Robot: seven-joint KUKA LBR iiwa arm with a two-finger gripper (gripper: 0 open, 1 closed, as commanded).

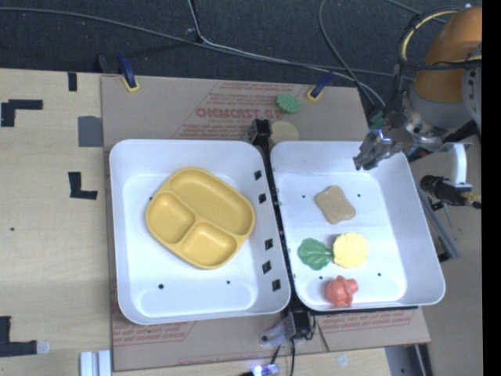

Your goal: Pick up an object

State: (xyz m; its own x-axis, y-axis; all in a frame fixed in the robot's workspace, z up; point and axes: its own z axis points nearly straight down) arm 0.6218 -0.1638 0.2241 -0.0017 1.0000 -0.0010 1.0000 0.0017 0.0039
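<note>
We see a yellow divided tray (pixel 200 227) in the left bin (pixel 129 233). Right bin (pixel 419 245) holds tan piece (pixel 335 204), green piece (pixel 314 253), yellow piece (pixel 350 250), red piece (pixel 340 290). Claw (pixel 368 157) hangs over that bin's far right corner, grasping nothing; can't tell if it's released or clenched. Approach step; next it needs lowering onto one piece.

This is looking like a robotics lab or test cell rather than a home. Two shallow white bins (pixel 117 210) are sitting side by side on a cardboard sheet (pixel 227 108) that blue and yellow clamps (pixel 127 75) are pinning to the wooden counter (pixel 47 233). Black tape marks (pixel 78 185) are lying on the counter, loose cables (pixel 196 30) are trailing over dark carpet (pixel 94 14) behind it, and an industrial arm (pixel 442 69) is reaching in from the right.
</note>
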